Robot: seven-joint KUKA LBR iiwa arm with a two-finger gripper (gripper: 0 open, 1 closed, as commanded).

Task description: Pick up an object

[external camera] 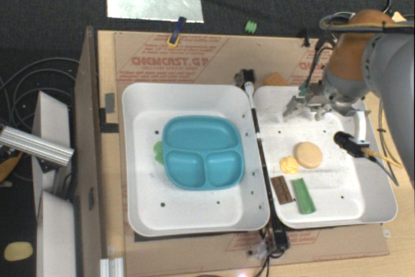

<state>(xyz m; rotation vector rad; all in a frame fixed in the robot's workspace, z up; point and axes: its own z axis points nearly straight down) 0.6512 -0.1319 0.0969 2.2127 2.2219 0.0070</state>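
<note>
My gripper (303, 112) hangs over the back part of the right bin (376, 204), open, with nothing between its fingers. In front of it on the bin floor lie a tan round bun (308, 155), a small yellow piece (289, 165) touching the bun's left side, a brown bar (282, 189) and a green block (303, 196). The bun is the closest of these to the gripper, a little toward the front. The left bin (139, 139) holds a teal divided tray (202, 151).
A small green thing (158, 151) peeks out from under the tray's left edge. A black divider (255, 133) runs between the two bins. The grey arm (382, 68) reaches in over the right bin's back right corner. Cardboard lies under both bins.
</note>
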